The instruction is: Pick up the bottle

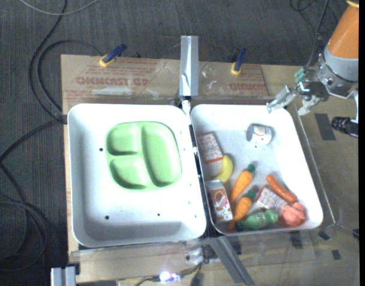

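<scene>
So the bottle [219, 200] is lying flat in the right bin [293, 127], down by the near-left corner, hard against the left wall. Its long axis runs roughly up-down the frame, cap end toward the far side, tilted a touch left. A carrot [243, 182] sits just beside it on the right, a yellow lemon-ish thing [225, 167] just past the cap. The gripper [294, 98] hangs over the bin's far-right corner, well apart from the bottle, fingers spread with nothing between them. Left bin [87, 219] holds a green divided tray [144, 155].
</scene>
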You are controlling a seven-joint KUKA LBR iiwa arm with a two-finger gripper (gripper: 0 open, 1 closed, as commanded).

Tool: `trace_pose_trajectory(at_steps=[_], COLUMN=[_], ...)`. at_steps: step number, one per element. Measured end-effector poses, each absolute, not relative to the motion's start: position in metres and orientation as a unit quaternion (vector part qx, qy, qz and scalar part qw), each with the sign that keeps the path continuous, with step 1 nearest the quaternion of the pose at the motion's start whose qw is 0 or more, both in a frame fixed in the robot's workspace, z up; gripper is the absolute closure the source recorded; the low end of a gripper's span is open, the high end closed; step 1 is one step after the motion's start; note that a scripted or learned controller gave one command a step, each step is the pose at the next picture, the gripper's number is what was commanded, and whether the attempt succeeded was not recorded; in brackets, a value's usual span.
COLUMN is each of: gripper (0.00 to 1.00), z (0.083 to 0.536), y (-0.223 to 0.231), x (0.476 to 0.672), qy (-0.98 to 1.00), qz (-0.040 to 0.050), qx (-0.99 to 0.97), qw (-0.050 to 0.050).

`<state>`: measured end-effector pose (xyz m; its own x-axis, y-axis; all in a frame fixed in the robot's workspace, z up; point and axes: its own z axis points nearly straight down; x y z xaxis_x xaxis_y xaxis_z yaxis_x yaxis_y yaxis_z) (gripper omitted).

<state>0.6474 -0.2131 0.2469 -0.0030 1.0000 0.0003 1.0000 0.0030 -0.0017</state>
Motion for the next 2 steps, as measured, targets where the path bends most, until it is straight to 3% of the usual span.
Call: trace_pose_trajectory(at_steps=[1,2], gripper=[0.00,1.00], z=[0.0955,0.1045], y=[-0.1724,-0.1724], x=[0.6569,0.6568], qy=[-0.757,-0.758], qz=[0.0011,0.0024], qx=[-0.653,-0.653], qw=[-0.001,-0.001])
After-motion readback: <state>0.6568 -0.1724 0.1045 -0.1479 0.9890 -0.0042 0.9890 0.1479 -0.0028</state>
